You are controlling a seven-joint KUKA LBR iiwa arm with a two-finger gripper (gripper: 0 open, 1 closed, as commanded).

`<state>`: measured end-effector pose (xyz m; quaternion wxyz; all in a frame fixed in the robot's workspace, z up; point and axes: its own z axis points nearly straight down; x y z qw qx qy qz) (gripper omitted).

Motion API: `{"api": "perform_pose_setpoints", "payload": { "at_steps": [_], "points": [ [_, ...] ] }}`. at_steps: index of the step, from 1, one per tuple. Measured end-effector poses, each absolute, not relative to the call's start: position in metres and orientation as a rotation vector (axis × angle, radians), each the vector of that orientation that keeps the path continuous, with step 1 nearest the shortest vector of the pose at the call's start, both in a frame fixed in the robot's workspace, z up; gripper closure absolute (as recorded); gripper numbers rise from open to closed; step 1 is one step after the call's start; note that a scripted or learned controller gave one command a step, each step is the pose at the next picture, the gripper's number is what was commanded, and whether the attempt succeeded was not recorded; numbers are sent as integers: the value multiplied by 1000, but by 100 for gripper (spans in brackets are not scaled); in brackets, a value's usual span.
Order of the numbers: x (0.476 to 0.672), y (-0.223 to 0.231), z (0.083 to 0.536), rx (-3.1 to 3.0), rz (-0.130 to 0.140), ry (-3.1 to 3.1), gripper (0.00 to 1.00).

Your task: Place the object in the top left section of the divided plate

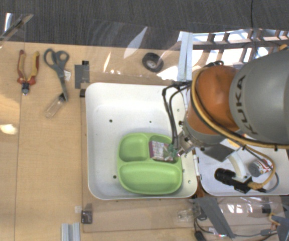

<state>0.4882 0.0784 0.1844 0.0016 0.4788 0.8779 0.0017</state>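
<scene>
Most of the job looks unfinished: the small packet (159, 150) lies in the green divided plate's (149, 177) upper right section, not its top left, beside the gripper (178, 149), whose state I cannot tell.

2 bins (102, 134), 1 plate (149, 177), 1 scissors (59, 72)

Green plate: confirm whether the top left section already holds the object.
No. The top left section of the green plate is bare green; the small object lies in the top right section.
</scene>
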Motion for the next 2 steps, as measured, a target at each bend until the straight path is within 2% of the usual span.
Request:
{"api": "perform_pose_setpoints", "payload": {
  "at_steps": [1, 2],
  "points": [
    [489, 141, 209, 1210, 8, 2894, 100],
    [489, 72, 298, 777, 7, 3034, 100]
  ]
}}
